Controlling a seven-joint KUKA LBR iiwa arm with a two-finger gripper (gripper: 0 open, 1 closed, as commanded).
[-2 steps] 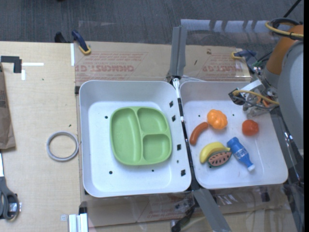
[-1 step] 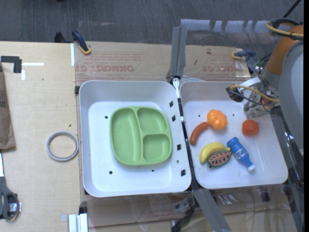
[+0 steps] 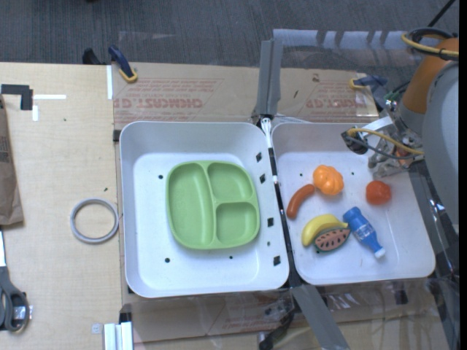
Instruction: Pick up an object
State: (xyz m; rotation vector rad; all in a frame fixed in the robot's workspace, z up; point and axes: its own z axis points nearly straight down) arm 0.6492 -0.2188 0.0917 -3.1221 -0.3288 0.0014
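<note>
The right bin [image 3: 408, 261] holds several toys: an orange pepper [image 3: 327, 180], a reddish sausage [image 3: 300, 200], a red tomato [image 3: 378, 192], a yellow banana [image 3: 319, 226], a watermelon slice [image 3: 332, 240] and a blue bottle [image 3: 363, 231]. My gripper [image 3: 371, 149] hangs over the bin's far right corner, just beyond the tomato and to the right of the pepper. I see nothing held in it. Cables and the wrist hide much of it.
The left bin [image 3: 139, 254] holds a green divided plate [image 3: 214, 204]. On the bench to the left lie a tape ring [image 3: 94, 219], scissors [image 3: 11, 308] and a brown bag [image 3: 9, 173]. A blue clamp [image 3: 122, 63] sits at the back.
</note>
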